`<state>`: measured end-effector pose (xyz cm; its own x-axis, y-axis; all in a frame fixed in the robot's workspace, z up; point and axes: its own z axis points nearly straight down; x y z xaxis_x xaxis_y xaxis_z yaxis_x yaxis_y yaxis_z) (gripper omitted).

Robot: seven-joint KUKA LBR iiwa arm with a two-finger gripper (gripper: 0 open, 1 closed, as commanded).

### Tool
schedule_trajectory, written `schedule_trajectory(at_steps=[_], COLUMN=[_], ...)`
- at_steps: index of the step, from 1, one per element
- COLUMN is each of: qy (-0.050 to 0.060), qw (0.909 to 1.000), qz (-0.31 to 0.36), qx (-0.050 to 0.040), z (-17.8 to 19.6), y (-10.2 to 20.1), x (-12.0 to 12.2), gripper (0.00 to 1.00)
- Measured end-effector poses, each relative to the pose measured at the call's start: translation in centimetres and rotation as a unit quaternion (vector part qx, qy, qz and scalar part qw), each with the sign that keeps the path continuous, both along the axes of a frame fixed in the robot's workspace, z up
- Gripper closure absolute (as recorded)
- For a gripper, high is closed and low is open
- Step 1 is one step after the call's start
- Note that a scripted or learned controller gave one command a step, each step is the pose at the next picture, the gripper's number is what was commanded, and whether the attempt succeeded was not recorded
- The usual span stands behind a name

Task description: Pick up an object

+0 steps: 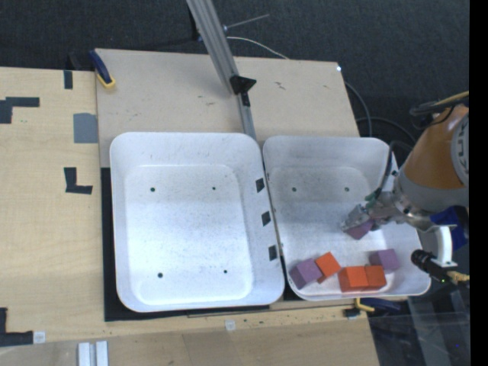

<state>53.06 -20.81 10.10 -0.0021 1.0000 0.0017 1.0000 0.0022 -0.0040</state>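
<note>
My gripper (357,223) reaches in from the right over the right bin (320,158), near its right side. A small purple block (360,231) sits between the fingertips, and the fingers are closed on it. Along the bin's front edge lie a purple block (305,271), a small orange block (328,264), a wider orange block (361,278) and another purple block (385,259). The gripper is behind these, apart from them.
The left bin (183,219) stands beside the right one, with small black clips along the shared rim (265,218). A slanted metal pole (217,40) rises behind the bins. The orange-banded arm (436,162) covers the right bin's right edge.
</note>
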Motion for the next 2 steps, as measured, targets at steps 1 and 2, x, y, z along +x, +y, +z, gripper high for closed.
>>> schedule_trajectory(at_steps=[1,2], qy=[-0.005,0.000], qw=[1.0000,1.0000], qz=[0.003,0.003], qx=[-0.0004,0.0007], z=[10.7,9.0], y=[7.9,16.7], x=[1.1,0.1], gripper=[1.00,1.00])
